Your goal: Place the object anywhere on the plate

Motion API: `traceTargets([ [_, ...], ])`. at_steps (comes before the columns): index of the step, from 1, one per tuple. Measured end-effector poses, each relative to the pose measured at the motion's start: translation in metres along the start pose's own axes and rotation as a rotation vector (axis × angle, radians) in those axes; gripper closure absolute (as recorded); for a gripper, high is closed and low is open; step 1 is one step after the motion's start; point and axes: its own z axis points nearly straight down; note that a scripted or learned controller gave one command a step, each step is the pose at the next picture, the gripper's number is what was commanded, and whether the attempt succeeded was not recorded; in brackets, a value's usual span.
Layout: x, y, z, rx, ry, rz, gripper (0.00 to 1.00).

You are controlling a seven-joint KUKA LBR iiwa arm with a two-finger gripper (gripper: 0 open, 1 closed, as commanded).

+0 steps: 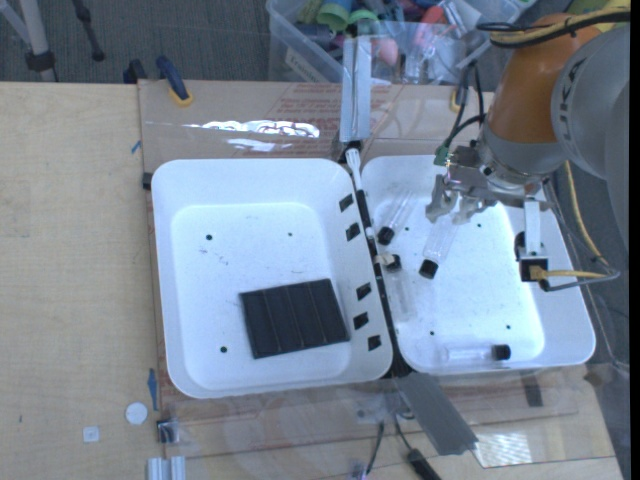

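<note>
The plate (295, 318) is a dark ribbed rectangle lying flat in the left bin (200, 193), toward its front. Several clear tubes with black caps lie in the right bin (560, 318). One tube (434, 250) slants down from right under my gripper (452, 208), its black cap at the lower end. My gripper hangs over the back middle of the right bin, and the tube's upper end meets it. Whether that tube is held or rests on the bin floor I cannot make out.
Another tube (392, 218) lies beside the divider, one more (478, 352) near the right bin's front wall. A clear crate of colourful toys (400, 18) stands behind the bins. Cables trail off the arm (560, 78) at right.
</note>
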Motion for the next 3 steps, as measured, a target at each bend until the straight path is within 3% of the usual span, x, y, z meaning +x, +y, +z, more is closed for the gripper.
traceTargets([
  [1, 0.059, 0.035, -0.02, -0.005, 0.001, -0.609, 1.0],
  [2, 0.128, 0.023, -0.072, -0.006, 0.001, -0.942, 1.0],
  [3, 0.184, 0.006, -0.097, -0.006, 0.001, -1.054, 1.0],
])
